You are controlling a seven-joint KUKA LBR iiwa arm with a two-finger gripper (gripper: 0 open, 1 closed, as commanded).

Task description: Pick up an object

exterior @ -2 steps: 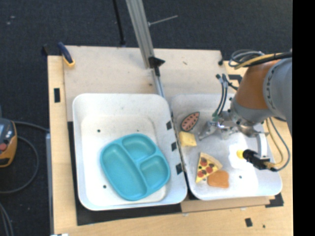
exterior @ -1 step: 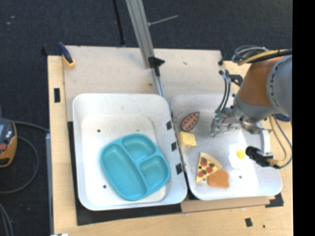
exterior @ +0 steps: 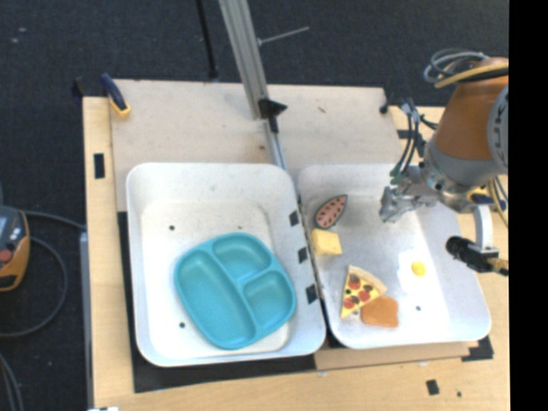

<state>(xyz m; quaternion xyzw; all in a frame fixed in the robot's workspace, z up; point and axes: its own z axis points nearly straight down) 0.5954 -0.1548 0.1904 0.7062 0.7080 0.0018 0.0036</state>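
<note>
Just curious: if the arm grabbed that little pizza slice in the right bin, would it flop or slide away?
The pizza slice looks like a flat moulded toy, so probably stiff and light. Lying flat, it may skid when nudged. The orange piece touching it could shift too.

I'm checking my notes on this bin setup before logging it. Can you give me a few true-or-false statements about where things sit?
1. The blue divided plate lies in the left bin. True.
2. The pizza slice lies on the blue plate. False: it lies in the right bin, touching the orange piece.
3. The claw hovers over the right bin's upper part. True.
4. The yellow block sits between the claw's fingers. False: it lies in the bin, left of the claw.
</note>
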